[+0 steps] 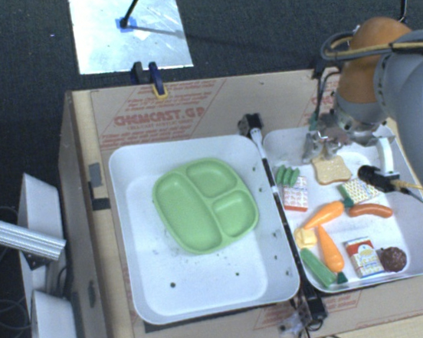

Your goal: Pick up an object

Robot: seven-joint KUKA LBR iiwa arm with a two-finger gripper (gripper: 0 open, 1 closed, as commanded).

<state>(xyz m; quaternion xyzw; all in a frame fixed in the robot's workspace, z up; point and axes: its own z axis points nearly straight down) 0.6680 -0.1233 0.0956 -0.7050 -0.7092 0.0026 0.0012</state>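
At the far end of the right bin (414,232), a tan bread slice (331,169) lies flat on the white floor, closest of all the pieces to the jaws. The jaws hang just beyond it, over the bin's far edge, a little toward the left bin. Whether they touch the bread cannot be told from this slant, nor whether they stand wide or narrow. The grey arm (410,92) reaches in from the right, with its orange band above the wrist.

Left of the bread lie a few green beans (287,175), and just nearer is a small printed card (295,194). A checkered piece (359,190) sits nearer than the bread, with a reddish sausage (370,211) beside it. An orange carrot (322,214) lies at a slant in the middle of the bin, with a second carrot (328,246) nearer. At the near end are a green cucumber (317,264), a red box (362,255) and a brown cookie (393,258).

The left bin (156,276) holds a green divided plate (204,204). Both bins rest side by side on the cardboard-covered desk (158,117).
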